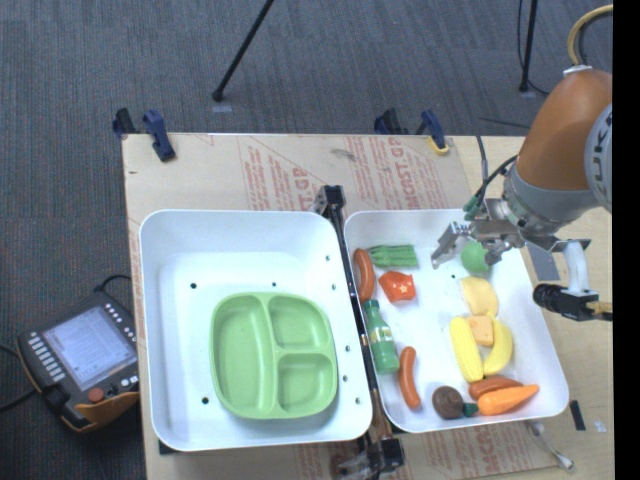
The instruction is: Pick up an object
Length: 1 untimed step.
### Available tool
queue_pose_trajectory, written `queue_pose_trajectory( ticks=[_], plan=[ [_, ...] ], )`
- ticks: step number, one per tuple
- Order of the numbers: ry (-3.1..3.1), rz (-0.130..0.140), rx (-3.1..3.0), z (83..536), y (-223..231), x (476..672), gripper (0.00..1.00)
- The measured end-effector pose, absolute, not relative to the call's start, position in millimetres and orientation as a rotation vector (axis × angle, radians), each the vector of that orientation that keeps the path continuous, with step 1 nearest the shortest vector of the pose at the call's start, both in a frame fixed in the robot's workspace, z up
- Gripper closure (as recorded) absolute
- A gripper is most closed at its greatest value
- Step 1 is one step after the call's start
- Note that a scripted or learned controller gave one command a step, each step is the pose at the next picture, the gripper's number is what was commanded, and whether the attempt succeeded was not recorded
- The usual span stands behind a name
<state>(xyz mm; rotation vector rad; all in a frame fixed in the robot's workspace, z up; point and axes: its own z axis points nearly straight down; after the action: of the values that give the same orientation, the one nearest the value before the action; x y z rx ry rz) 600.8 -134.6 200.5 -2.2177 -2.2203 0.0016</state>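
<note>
My gripper hangs low over the far part of the right bin, its fingers spread open. A small round green fruit lies on the bin floor between the two fingertips; I see no lift. Around it in this bin lie a green bean bundle, a red pepper, a sausage, a green bottle, a second sausage, a corn cob, a pale yellow fruit, a banana, a carrot and a brown ball.
The left bin holds a green divided plate. A black divider runs between the bins. Blue clamps grip the board's far edge. A teach pendant lies on the floor at the left.
</note>
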Motion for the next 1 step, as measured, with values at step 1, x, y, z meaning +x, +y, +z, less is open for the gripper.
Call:
queue_pose_trajectory(
  ticks=[1],
  plan=[
    [-1.981, 0.003, -2.432, 87.2, -98.5, 577.8, 0.0]
  ],
)
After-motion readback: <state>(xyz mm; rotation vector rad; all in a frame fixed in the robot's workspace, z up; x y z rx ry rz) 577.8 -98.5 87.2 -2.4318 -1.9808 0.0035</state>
